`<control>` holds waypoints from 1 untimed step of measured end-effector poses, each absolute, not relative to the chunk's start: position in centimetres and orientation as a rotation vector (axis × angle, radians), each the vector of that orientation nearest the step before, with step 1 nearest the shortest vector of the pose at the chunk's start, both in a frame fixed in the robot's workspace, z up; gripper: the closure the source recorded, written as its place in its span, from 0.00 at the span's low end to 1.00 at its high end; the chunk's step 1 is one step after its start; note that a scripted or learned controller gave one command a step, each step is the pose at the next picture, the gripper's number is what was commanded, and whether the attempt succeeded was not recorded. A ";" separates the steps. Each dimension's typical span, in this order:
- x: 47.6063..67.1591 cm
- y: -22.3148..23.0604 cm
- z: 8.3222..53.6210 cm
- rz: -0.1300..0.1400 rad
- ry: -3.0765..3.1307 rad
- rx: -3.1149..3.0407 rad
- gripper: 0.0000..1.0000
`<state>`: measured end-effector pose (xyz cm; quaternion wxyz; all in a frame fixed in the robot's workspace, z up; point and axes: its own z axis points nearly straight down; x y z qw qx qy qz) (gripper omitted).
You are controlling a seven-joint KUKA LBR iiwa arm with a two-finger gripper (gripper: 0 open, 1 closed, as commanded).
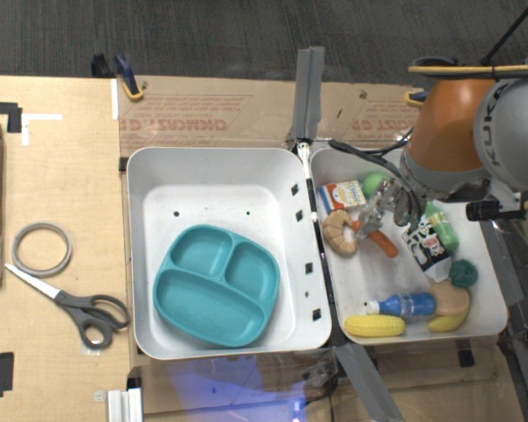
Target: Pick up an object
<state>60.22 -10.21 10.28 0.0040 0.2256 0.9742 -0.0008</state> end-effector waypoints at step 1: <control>60.6 -5.7 22.6 0.000 3.045 0.757 1.00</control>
